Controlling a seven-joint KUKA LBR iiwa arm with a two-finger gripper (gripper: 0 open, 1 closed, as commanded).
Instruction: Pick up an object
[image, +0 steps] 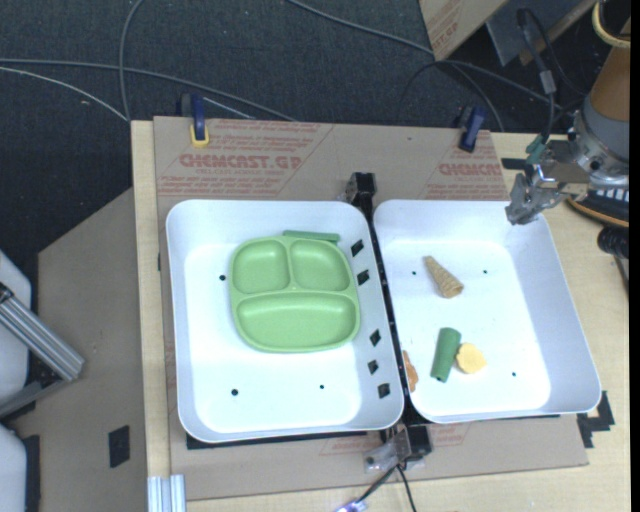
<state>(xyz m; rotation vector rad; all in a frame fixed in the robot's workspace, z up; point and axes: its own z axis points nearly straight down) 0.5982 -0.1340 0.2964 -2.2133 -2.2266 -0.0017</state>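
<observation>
Blue clamps (200, 118) on brown board (300, 155)

The right bin (530, 300) lay mostly open: a cone (443, 277), a green cylinder (444, 354) and a yellow piece (470, 359) sat well apart from its far wall. A green tray (294, 294) crowded the left bin (200, 340).

arm: reaches in from the far right, wrist angled down and left
gripper (522, 208): hangs low, at far right
</observation>
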